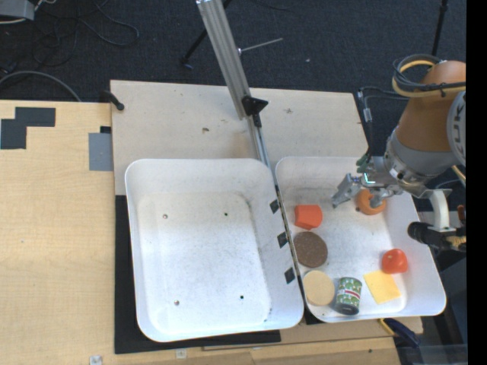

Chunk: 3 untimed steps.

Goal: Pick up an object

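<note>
Arm [430,120]: in from the right edge, orange band up top, partly cut off by the frame.
Worktop [53,226]: pale wood, dark floor with cables along the top of the frame.
Left bin [152,196]: centre of frame, white.
Right bin [426,299]: lower right, crowded with small items.
Gripper [364,190]: over the right bin's upper part; how wide it stands, can't tell.
Orange ball [371,204]: right at the gripper, half hidden beneath it; held or not, unclear.
Brown disc [310,249]: left of the bin's middle.
Red block [308,217]: just above the disc.
Yellow block [382,287]: lower right.
Green can [348,295]: on its side, beside the yellow block.
</note>
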### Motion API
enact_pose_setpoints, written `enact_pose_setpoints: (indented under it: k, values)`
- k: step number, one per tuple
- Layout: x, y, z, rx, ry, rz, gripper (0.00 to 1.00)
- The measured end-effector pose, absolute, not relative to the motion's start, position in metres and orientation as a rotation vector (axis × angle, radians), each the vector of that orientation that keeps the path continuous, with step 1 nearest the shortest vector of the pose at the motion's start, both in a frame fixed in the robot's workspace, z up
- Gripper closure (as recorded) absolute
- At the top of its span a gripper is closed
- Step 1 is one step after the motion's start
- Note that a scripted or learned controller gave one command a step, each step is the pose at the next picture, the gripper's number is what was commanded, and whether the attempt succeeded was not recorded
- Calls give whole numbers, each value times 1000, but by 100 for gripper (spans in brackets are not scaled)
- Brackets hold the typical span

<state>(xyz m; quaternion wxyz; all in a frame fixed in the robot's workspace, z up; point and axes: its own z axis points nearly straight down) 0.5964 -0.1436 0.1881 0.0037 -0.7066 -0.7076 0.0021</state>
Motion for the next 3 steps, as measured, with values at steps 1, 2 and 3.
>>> enact_pose_setpoints:
  k: [1,2,3]
  values:
    - [597,-144,191,-2219,-2219,2,0]
    - [593,-153,140,-2218,-2215,7,0]
    - [593,-152,90,-2223,-2219,1,0]
